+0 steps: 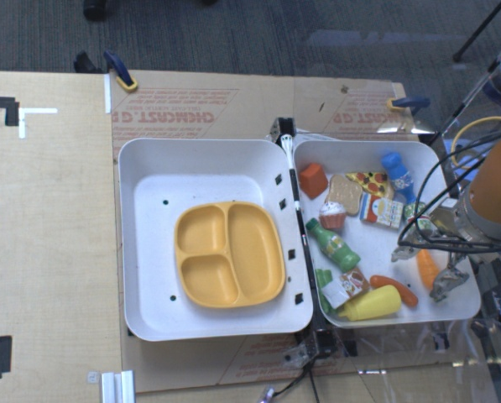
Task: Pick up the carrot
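Carrot [426, 268] lay in the right bin [351, 151], close to its right wall, an orange piece standing roughly upright in the picture. The gripper [425, 265] hung directly over it with its metal fingers [448, 282] spread apart, one reaching out to the left of the carrot and the other down on its right, so the carrot sat in the gap between them. Nothing was clamped yet, and whether the fingers touched the carrot could not be told. That straddling pose looked like the set-up for a grasp: the jaws needed only to descend and close across the carrot's narrow width.

A second orange thing, a slim chilli-like toy [394, 288], lay just to the left and lower, beside a yellow banana [373, 304]; it was near enough that a stray finger could nudge it. The nearby bin wall gave the right finger little room, which probably explained the tight placement.

Further left in the same bin sat a green bottle [334, 246], a cupcake [332, 217], a red block [314, 179], a pizza slice [369, 179] and a blue bottle [396, 172]. The left bin [141, 225] held a yellow divided plate [230, 254], well apart from the work. Both bins rested on the table [49, 267].
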Robot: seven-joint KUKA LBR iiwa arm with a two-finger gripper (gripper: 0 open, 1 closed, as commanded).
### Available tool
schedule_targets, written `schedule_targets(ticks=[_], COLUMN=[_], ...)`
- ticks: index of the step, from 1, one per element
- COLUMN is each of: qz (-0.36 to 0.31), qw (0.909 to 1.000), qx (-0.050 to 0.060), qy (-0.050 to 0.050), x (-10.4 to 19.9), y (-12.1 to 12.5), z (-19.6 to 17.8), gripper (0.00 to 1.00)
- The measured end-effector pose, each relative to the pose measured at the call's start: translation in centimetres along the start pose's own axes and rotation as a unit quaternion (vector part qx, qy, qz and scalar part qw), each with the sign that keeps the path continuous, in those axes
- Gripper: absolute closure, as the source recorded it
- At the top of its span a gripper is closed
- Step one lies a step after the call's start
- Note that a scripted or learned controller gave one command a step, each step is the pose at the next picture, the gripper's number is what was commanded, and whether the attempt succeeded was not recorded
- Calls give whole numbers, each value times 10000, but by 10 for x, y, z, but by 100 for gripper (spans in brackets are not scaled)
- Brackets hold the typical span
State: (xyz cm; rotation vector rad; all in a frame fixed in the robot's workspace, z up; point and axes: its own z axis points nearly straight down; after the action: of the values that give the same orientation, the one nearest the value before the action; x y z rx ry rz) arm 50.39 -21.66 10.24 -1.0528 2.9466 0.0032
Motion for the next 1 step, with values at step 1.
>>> schedule_targets(ticks=[1], qz=[-3], qw=[10000], qx=[20], qy=[-31], x=[-4], y=[-1], z=[-10], gripper=[100])
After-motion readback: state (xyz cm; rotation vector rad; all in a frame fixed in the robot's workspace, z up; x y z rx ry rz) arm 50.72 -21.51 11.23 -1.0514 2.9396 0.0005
